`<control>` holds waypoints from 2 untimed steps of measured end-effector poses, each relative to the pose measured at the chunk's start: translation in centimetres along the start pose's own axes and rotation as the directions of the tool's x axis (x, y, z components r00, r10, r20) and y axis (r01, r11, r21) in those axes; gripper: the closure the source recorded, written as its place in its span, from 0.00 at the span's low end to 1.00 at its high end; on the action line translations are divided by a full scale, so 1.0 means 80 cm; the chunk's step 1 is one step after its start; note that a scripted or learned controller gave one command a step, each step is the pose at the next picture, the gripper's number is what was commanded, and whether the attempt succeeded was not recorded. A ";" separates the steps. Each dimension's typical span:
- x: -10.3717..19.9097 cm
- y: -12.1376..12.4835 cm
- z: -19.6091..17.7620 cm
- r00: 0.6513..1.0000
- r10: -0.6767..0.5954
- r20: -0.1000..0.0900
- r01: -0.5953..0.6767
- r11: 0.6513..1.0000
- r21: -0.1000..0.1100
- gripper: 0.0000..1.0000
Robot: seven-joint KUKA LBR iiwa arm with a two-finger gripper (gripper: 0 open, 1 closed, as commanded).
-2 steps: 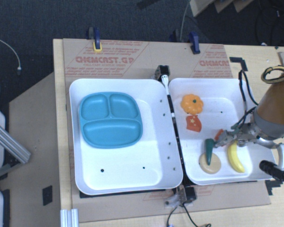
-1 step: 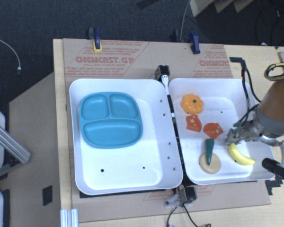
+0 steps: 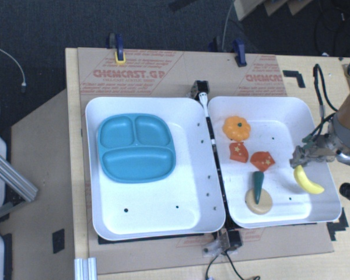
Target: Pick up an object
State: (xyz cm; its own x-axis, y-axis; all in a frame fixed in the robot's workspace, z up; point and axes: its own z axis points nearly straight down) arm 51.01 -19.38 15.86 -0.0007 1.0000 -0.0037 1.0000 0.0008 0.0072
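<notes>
The hand (image 3: 302, 159) hovered just above the banana (image 3: 308, 181); its grip I cannot tell. Pumpkin (image 3: 236, 128) and two red pieces (image 3: 238, 151) lay well apart.

White bins (image 3: 192, 174) on tan board (image 3: 157, 69) printed with red lettering; blue divided plate (image 3: 137, 147), orange pumpkin (image 3: 236, 128), two red pieces (image 3: 239, 152) (yellow-flecked), yellow banana (image 3: 308, 181), teal piece (image 3: 258, 186) on beige disc (image 3: 259, 202).

A robotics lab: clamped cardboard-topped bench (image 3: 163, 69), twin white bins (image 3: 189, 156), loose cables (image 3: 321, 92), aluminium framing (image 3: 11, 177).
</notes>
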 end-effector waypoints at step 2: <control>-0.003 0.014 -0.126 1.000 -0.001 0.000 0.001 1.000 0.000 1.00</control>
State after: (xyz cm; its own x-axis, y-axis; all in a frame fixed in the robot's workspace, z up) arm 52.10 -19.58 25.94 -0.0019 1.0000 -0.0036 1.0000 0.0019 0.0067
